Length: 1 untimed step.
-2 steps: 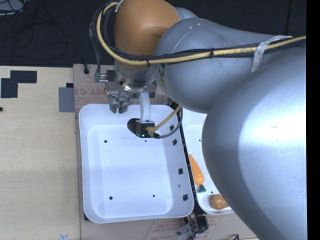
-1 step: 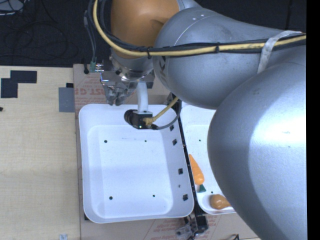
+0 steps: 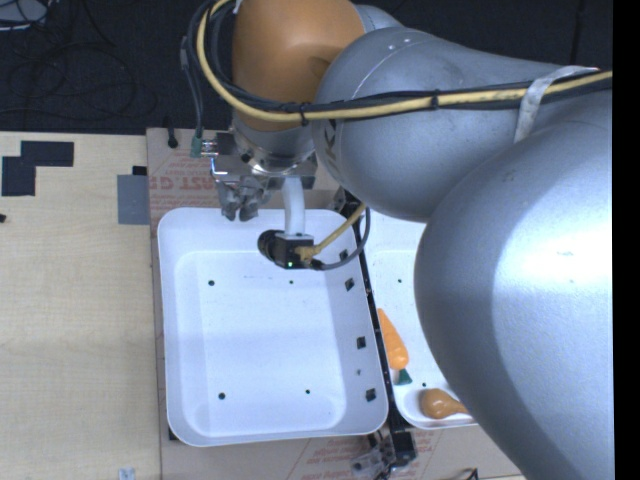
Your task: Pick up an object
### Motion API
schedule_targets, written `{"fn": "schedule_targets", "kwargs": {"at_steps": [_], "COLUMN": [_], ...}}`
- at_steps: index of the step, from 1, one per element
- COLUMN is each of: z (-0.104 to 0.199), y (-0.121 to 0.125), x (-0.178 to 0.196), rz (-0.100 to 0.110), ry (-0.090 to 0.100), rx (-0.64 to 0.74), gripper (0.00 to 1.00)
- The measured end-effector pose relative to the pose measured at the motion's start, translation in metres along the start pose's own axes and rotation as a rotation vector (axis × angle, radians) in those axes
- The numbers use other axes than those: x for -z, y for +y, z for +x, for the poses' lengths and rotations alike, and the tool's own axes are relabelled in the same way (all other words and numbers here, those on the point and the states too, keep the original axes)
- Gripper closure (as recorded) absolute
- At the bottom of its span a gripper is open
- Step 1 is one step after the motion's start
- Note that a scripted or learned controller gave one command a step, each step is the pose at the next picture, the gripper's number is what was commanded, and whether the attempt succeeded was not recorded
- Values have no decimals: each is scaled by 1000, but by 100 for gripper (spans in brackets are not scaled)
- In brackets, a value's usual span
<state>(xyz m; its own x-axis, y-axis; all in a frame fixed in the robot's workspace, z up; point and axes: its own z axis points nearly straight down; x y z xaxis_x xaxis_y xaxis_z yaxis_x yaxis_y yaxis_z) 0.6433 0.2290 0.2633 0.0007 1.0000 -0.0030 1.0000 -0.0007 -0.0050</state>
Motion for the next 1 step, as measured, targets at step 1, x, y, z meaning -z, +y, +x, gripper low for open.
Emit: {"fn": "schedule_targets", "kwargs": {"at_steps": [1], "z": [14], "y": [0], "x": [-14], "rz": [0], "ry": [1], "rx": [2], "gripper": [100]}}
